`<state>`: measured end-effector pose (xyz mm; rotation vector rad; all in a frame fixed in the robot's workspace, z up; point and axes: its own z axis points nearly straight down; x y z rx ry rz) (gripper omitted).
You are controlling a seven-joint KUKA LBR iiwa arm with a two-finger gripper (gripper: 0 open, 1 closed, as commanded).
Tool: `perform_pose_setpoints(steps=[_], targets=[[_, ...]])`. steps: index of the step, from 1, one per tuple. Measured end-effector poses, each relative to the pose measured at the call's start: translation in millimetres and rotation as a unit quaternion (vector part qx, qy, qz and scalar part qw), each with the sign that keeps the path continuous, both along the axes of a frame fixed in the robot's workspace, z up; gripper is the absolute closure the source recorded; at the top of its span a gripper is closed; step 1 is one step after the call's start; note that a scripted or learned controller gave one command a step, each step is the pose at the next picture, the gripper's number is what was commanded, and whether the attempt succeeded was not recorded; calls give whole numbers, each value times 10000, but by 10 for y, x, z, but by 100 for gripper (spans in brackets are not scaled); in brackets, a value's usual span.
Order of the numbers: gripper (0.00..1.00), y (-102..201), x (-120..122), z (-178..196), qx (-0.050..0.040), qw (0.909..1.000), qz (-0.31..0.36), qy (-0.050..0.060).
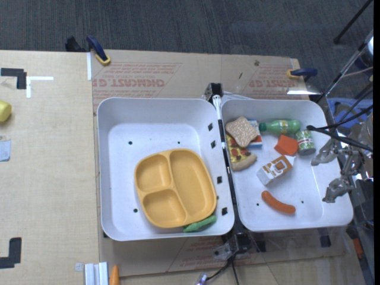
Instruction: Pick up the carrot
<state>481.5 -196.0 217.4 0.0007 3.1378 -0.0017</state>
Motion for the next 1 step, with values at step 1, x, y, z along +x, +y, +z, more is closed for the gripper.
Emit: perform_pose_setpoints(steps=[1], targets=[[0, 517, -18, -796, 3, 9982, 598, 3]])
